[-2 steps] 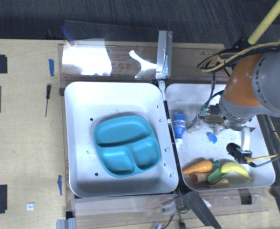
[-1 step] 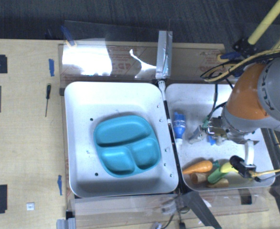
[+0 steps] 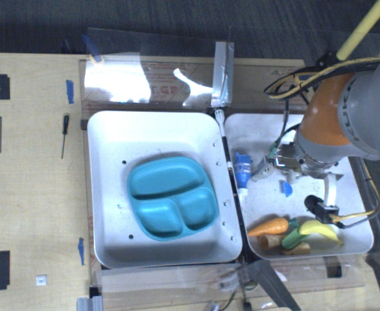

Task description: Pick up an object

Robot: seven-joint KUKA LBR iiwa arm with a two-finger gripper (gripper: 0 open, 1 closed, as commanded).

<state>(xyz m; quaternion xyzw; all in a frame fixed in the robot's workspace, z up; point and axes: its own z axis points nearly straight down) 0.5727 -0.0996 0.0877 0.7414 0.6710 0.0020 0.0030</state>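
1. Here, the grey arm with its orange band reaches into the right shallow white bin; its gripper hangs above the bin floor, and whether it is spread or pressed together cannot be told.
2. Just beside it, against the bin's left wall, stands a small blue-and-white plastic bottle, probably light, stiff and somewhat slippery; a grip across its middle looks safest.
3. Along the near edge lie an orange toy carrot and a yellow toy banana, touching other small pieces.
4. The left white bin holds a turquoise divided plastic tray.
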